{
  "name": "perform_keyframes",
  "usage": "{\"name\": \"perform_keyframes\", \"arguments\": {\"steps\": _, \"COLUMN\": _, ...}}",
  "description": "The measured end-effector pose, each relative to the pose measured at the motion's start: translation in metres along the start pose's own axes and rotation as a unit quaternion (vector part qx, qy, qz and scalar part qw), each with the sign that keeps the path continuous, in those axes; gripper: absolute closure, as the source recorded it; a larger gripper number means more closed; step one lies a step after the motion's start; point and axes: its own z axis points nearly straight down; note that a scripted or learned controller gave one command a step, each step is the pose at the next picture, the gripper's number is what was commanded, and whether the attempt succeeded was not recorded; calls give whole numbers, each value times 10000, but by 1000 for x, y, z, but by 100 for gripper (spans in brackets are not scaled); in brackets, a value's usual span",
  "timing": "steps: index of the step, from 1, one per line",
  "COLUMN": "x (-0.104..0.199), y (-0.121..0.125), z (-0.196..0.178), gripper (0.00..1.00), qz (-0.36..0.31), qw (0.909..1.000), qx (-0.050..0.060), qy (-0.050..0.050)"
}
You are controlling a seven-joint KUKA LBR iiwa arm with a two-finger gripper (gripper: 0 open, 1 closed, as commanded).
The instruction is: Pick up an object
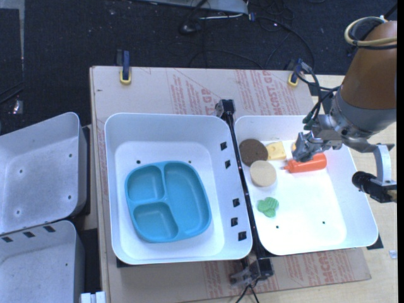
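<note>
My gripper (303, 151) hangs over the right bin (328, 229), low above the left end of an orange carrot-like piece (310, 164). Whether it touches the piece is unclear from this angle. Left of it lie a yellow block (276, 149), a brown disc (253, 150) and a beige round piece (263, 173). A green leafy piece (268, 206) rests nearer the bin's front left.
The left bin (120, 137) holds a blue divided plate (167, 201). A black clamp divider (237, 169) runs between the bins. Yellow clamps (125, 76) sit at the bench's back edge. More white trays (38, 169) lie at far left.
</note>
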Motion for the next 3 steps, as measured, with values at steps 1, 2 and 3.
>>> {"name": "perform_keyframes", "arguments": {"steps": 1, "x": 49, "y": -5, "z": 2, "gripper": 100, "qz": 2, "qw": 10000, "qx": 6, "qy": -3}}
{"name": "perform_keyframes", "arguments": {"steps": 2, "x": 99, "y": -13, "z": 26, "gripper": 100, "qz": 6, "qw": 10000, "qx": 13, "qy": -5}}
{"name": "perform_keyframes", "arguments": {"steps": 3, "x": 146, "y": -14, "z": 27, "gripper": 100, "qz": 2, "qw": 10000, "qx": 5, "qy": -7}}
